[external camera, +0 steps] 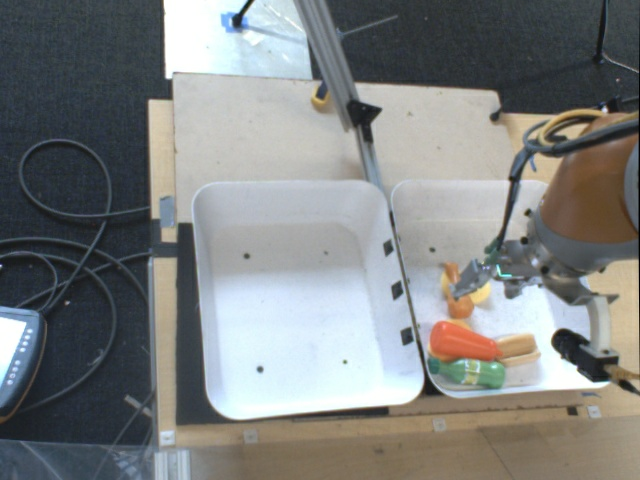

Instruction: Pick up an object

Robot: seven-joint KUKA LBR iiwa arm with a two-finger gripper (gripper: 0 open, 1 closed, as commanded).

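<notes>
You won't find any readable text, label, brand, number or sign here. The lit screen of the handheld device [12, 353] at the far left edge is too small and blurred for you to make anything out.

Two white bins: left bin [290, 298] and right bin [440, 213], side by side on the bench. One arm, one gripper [468, 283]. In the right bin, toy food bunched toward the near corner: one orange carrot-like piece [463, 341], one green bottle-shaped piece [470, 372], one tan bun-like piece [518, 346], one yellow piece [482, 292] and one small orange piece [460, 307] (these two sit partly under the gripper, so the kinds are hard to tell). That makes five items counted. One slanted metal pole [335, 58] crosses above the bins.
</notes>
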